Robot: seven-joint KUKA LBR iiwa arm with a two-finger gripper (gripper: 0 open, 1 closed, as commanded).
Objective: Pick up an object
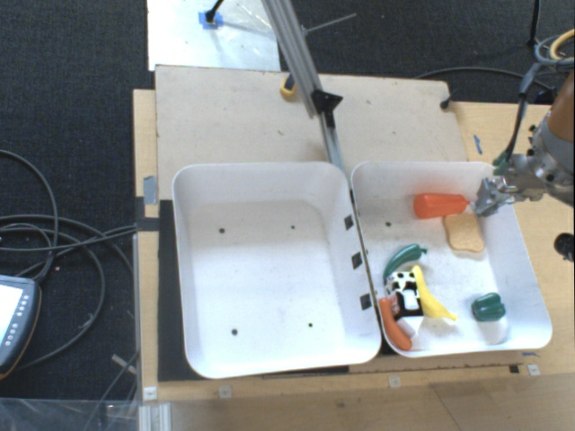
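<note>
The right bin [530,268] holds several toy objects. An orange piece [439,205] lies near its back, with a tan bread-like slice [464,233] just in front of it. A green pepper [403,259], a yellow banana [433,302], a black-and-white toy [406,293] and a red-orange piece [394,322] cluster at the front left. A dark green object [488,307] sits at the front right. My gripper [488,197] hangs at the bin's back right, right beside the orange piece's end and above the tan slice.
The left bin [189,241] stands beside the right one, sharing a middle rim. A slanted metal pole [301,52] crosses the bench behind the bins. Cables lie on the dark floor at the left.
</note>
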